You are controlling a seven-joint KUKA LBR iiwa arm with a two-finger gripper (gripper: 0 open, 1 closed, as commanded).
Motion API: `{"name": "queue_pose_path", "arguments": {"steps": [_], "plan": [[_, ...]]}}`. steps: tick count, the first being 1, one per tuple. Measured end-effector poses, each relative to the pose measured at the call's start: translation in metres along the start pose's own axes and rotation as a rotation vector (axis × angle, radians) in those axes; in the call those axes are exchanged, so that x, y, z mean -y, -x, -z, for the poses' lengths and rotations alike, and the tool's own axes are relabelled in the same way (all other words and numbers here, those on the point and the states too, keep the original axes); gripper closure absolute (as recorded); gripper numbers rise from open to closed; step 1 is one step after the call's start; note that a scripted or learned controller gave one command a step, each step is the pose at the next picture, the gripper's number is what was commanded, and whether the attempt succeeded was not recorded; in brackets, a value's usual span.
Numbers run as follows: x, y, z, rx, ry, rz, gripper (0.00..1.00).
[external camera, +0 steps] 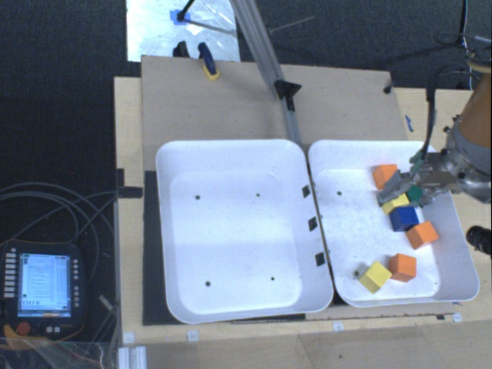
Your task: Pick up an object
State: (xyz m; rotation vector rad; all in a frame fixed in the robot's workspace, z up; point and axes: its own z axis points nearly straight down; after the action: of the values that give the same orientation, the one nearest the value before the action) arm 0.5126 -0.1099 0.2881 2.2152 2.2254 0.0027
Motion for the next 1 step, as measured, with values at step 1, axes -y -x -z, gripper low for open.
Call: {"name": "queue_pose_path", "arguments": {"steps": [1], "plan": [[0.0000,0.0002,0.0002,0.000,0.001,-0.001,0.00]]}}
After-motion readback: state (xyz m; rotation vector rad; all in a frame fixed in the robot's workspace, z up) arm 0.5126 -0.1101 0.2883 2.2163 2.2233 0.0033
